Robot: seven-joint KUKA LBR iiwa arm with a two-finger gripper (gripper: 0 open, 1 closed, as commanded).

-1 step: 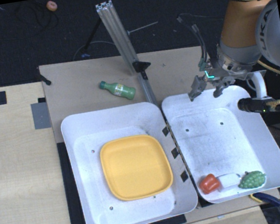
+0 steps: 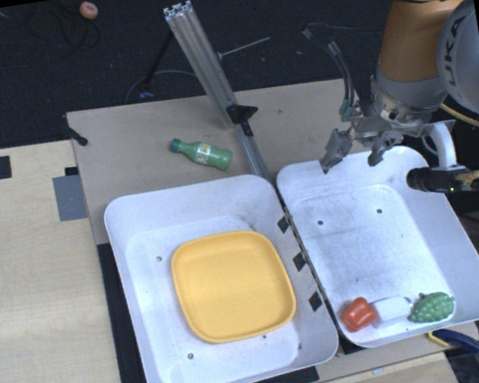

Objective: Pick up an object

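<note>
My gripper (image 2: 353, 152) hangs over the far edge of the right bin (image 2: 367, 219), its two dark fingers spread apart with nothing between them. At the bin's near edge lie a red pepper (image 2: 358, 313), a small white block (image 2: 392, 308) and a green bunch of grapes (image 2: 431, 308), side by side and well away from the gripper. A yellow square plate (image 2: 232, 284) lies flat in the left bin (image 2: 140, 248).
A green bottle (image 2: 202, 153) lies on its side on the bench behind the left bin. A slanted metal rail (image 2: 209, 64) rises between the bins at the back. Black clips (image 2: 298, 258) sit along the seam between the bins.
</note>
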